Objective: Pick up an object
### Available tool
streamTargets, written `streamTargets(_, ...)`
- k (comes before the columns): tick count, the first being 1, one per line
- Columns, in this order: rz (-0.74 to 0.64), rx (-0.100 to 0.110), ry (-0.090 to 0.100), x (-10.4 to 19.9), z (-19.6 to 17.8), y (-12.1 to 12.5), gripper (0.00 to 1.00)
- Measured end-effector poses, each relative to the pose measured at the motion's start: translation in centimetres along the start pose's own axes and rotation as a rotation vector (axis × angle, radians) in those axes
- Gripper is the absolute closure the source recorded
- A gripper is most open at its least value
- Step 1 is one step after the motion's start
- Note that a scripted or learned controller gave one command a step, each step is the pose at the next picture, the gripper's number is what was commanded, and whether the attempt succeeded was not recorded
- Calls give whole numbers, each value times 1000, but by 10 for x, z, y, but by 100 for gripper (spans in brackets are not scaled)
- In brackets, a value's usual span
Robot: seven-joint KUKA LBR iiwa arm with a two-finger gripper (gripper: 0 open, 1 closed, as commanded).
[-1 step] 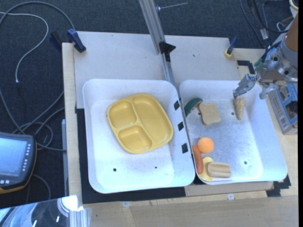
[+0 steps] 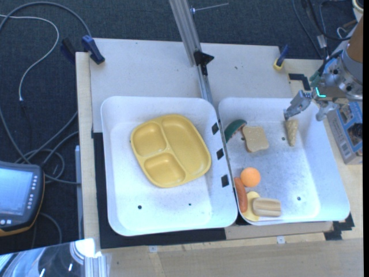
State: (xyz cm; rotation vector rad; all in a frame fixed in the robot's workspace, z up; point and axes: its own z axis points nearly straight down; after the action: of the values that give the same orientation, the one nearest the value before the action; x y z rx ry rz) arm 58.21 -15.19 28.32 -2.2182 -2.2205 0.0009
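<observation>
Nearest the camera, bottom left: a dark screen w/ an orange casing [image 2: 17, 198] sits off the counter [image 2: 173, 59], cables [image 2: 34, 51] trailing over the dark floor beyond it.

On the counter, 2 shallow white bins side by side. Left bin [image 2: 173, 212] carries a yellow divided tray [image 2: 170, 149], 3 compartments, lying flat and skewed relative to the bin's edges.

Right bin [image 2: 300, 172] has the food items. Near corner, by the divider: a tan roll-shaped piece [image 2: 266, 207] lying on a yellow piece [image 2: 249, 213], w/ an orange carrot-like stick [image 2: 241, 194] just beside them to the left, running along the bin wall. An orange ball [image 2: 250, 177] sits just beyond, touching or nearly touching the carrot's far end; can't tell which. Further back: a slice of bread [image 2: 255, 138] flat on the bin floor, a green curved item [image 2: 234, 127] just beside it on the left. Well apart to the right, a pale tan oblong piece [image 2: 292, 133] stands out near the bin's far right part.

Gripper [image 2: 297, 106] comes in from the right, its visible finger [image 2: 296, 105] angled down directly above the oblong piece, tip at or very near its top end. Whether the gripper is spread or pinched on it: can't tell.

Far side: a metal pole [image 2: 183, 19] rises between the bins, a blue clamp [image 2: 92, 48] at the counter's far left corner, a blue-yellow clamp [image 2: 281, 58] at far right.
</observation>
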Motion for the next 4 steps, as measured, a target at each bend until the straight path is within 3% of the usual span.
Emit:
streamTargets(3, 1, 5, 2, 5, 159, -18, 0)
streamTargets(4, 0, -3, 0, 4, 145, -15, 100)
